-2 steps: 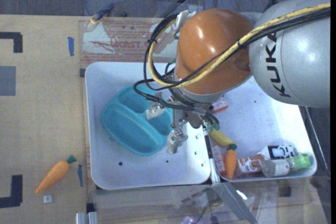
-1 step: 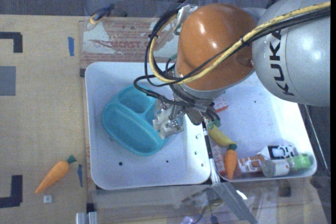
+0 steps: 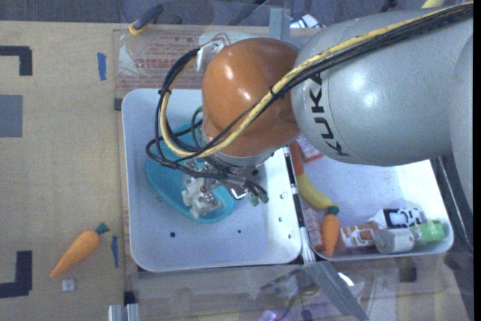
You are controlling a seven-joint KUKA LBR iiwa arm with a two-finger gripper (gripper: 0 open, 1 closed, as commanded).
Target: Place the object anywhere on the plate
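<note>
The pincer [image 3: 201, 195] hangs directly over the blue plate [image 3: 164, 180].

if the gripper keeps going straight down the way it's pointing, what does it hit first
Most likely the blue plate in the left bin: the gripper points down over it. How high it sits is unclear.

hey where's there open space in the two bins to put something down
Left bin: bare floor along the front and left wall, beside the blue plate. The claw crowds the plate. Right bin: front is packed with banana, carrot and bottle.
</note>
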